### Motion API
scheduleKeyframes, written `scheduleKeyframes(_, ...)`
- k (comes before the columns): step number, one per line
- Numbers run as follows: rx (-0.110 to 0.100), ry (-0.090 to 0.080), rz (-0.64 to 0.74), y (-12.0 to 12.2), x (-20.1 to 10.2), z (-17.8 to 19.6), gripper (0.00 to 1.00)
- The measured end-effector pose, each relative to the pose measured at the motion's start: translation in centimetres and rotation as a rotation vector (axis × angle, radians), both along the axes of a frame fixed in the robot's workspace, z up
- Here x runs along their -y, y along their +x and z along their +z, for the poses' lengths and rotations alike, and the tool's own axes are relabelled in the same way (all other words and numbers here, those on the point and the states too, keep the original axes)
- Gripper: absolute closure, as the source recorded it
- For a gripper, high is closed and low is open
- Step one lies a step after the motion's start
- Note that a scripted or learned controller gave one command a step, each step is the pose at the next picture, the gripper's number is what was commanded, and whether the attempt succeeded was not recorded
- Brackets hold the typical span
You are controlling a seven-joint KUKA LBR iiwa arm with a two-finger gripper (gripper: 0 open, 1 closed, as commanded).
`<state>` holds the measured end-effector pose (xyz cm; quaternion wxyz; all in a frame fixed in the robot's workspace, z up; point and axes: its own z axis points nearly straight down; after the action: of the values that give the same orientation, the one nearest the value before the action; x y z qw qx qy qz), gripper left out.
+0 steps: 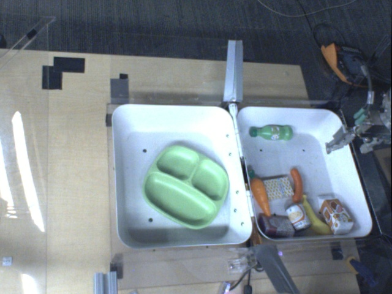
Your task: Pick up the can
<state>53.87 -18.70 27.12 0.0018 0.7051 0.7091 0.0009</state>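
Nothing of the pick is done so far, as I read it. My pincer (361, 133) sits at the right edge of the right-hand shallow white bin (318, 118), over its rim, up near the far corner. I cannot tell how it is set; it is too small and cluttered there. I see nothing in it.

The can, a small cylinder with a pale label and orange-brown print (297, 216), lies in the near part of that same bin, well apart from my pincer. It is crowded: a yellow banana (316, 220) touches its right side, a dark purplish packet (277, 226) sits just beside it on the left, an orange carrot (260, 195) is up-left of it, and a flat checked pouch (278, 187) lies just behind. A reddish-orange sausage-shaped piece (296, 180) is near too. A small brown and white carton (335, 215) stands right of the banana. A green plastic bottle (271, 132) lies on its side at the far end.

The left-hand white bin (131, 127) holds a green three-section plastic plate (186, 185). Both bins rest on the pale wooden tabletop (67, 182).

Left to do, in my judgement: the whole job. Travel to the near side, come down over the can, close, lift. The tight neighbours make a clean grip doubtful.
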Motion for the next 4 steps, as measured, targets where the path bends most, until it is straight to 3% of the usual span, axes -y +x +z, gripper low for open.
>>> scheduleKeyframes(1, -0.001, 0.001, -0.07, 0.8, -4.8, -13.3, 0.0)
scheduleKeyframes(2, 0.002, 0.001, -0.086, 2.9, -5.5, -8.8, 0.0)
scheduleKeyframes(3, 0.004, -0.002, 0.198, 6.2, -3.6, -0.2, 0.0)
scheduleKeyframes(4, 0.001, 0.0, 0.284, 9.7, -9.2, -8.9, 0.0)
